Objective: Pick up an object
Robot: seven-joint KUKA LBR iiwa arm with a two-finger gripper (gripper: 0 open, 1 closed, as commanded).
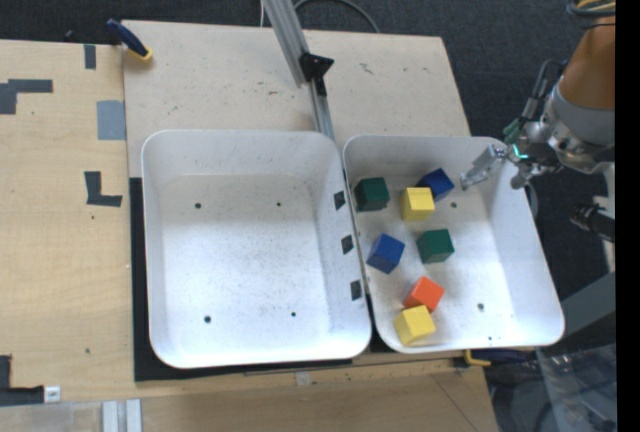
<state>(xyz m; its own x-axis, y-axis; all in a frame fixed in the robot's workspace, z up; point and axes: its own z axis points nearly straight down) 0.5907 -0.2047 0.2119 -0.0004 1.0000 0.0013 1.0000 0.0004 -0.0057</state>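
A: Two shallow white plastic bins sit side by side on the bench, the left bin and the right bin, their inner walls touching.

B: What lies in the right one, starting nearest the camera?

A: A yellow cube sits close to the front wall, with an orange-red cube touching it just behind. Further back come a blue cube on the left and a dark green cube on the right, near each other but apart. Behind those, a second yellow cube stands between another dark green cube and a second blue cube, which touches its far right corner.

B: And the arm?

A: The grey arm with its orange band reaches in from the right, bent over the far right corner of the right bin. Its two-finger gripper points toward the bin's interior, above the far wall, just right of the second blue cube.

B: Is it gripping anything?

A: No cube is between its fingers. How far apart they are, I cannot tell.
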